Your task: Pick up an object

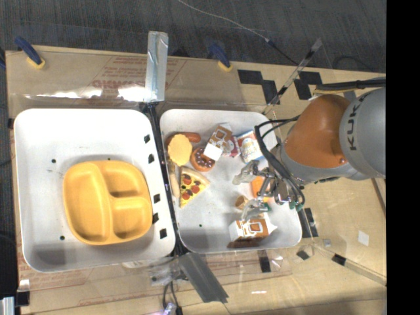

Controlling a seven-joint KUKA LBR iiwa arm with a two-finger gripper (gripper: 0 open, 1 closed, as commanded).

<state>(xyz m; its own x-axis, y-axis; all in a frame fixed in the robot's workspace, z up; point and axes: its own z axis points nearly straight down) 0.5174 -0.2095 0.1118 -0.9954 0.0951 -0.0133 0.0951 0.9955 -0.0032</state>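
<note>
One yellow tray (107,201) is seen in the left bin (33,130). About eight toy foods (197,159) are scattered in the right bin (216,238). The gripper (257,188) is lowered at that bin's right side, among the toys; its grip cannot be told.

We see two white bins: the left bin (33,130) at nine o'clock carries a plain yellow divided tray (107,201), and the right bin (216,231) near the centre carries mixed toy food. Toward twelve o'clock in that bin lies a yellow round piece (179,149) against a red-brown sausage (191,138). Below it lies a pizza slice (190,187), yellow with red dots. At six o'clock sits a small carton (252,228), white with an orange-brown print. The arm (341,136) at three o'clock is grey with an orange band. The bench (85,71) is tan with black marks.
</note>
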